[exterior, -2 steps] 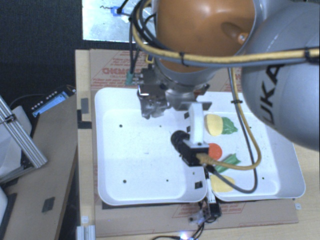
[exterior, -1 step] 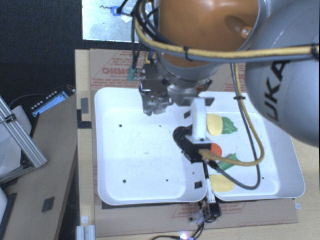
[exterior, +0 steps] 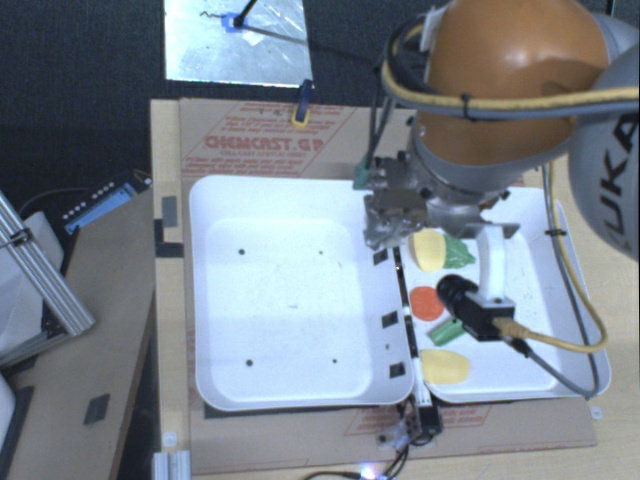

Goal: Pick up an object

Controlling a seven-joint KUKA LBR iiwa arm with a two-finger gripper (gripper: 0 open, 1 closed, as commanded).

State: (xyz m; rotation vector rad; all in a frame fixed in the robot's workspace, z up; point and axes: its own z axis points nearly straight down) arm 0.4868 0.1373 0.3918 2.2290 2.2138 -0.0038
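The gripper (exterior: 398, 230), its grip state indiscernible, hangs at the right white bin's (exterior: 560, 268) left edge, just beside the pale yellow oval object (exterior: 428, 250).

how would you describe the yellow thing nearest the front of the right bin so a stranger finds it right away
Start at the right white bin, the one under the arm. Along its left side, next to the divide between the bins, small objects lie in a row; follow it to the near corner. The yellow object there is the lowest, below a red object and a green piece.

A robotics lab: an industrial arm (exterior: 520, 78) over two white bins (exterior: 290, 298) on a cardboard-covered tabletop (exterior: 260, 143), cables trailing.
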